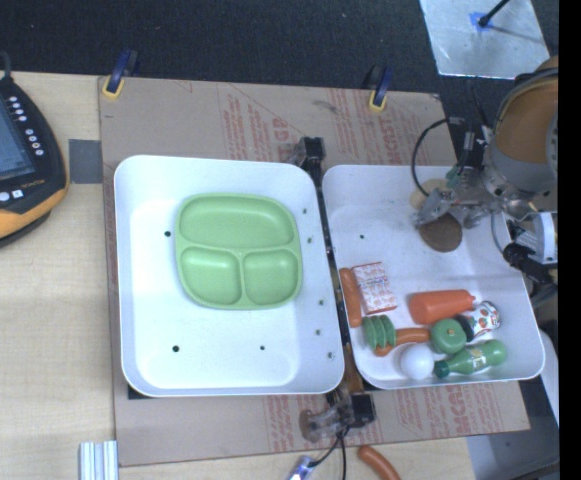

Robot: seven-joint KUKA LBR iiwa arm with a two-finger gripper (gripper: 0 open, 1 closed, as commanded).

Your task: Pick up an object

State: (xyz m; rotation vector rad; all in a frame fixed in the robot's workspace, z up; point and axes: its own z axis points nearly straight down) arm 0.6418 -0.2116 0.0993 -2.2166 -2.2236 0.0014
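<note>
The metal two-finger gripper (pixel 449 208) stands over a brown round object (pixel 440 234) in the right white bin (pixel 390 193); I cannot tell its grip.

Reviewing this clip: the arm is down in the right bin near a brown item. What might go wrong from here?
1. The pincer sits over the brown round object; that object looks low and rounded, so it may slip out.
2. It lies near the right bin's far-right part, where a cable loops close by and might snag.
3. The pile of toys, including the orange carrot and green bottle, is tightly packed, so a later grab there could catch several.
</note>
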